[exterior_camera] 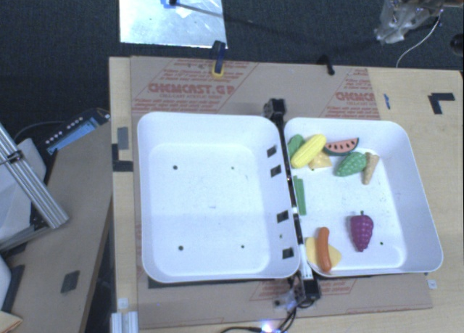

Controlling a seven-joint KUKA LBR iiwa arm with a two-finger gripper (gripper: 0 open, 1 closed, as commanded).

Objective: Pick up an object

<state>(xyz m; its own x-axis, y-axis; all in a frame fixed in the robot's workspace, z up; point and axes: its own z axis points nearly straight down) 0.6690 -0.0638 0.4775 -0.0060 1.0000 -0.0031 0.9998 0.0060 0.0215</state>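
Up top right, the tool (406,16) is blurred; its grip state can't be told.

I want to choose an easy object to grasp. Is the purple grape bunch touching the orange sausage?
Apart. The camera view shows bare white bin floor between the purple grape bunch and the orange sausage.

Pale grey metal wrist (415,1) trailing a thin white cable (420,40).

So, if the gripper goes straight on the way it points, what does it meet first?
Probably the dark floor behind the bench, not the right bin; the gripper is blurred, so depth is unclear.
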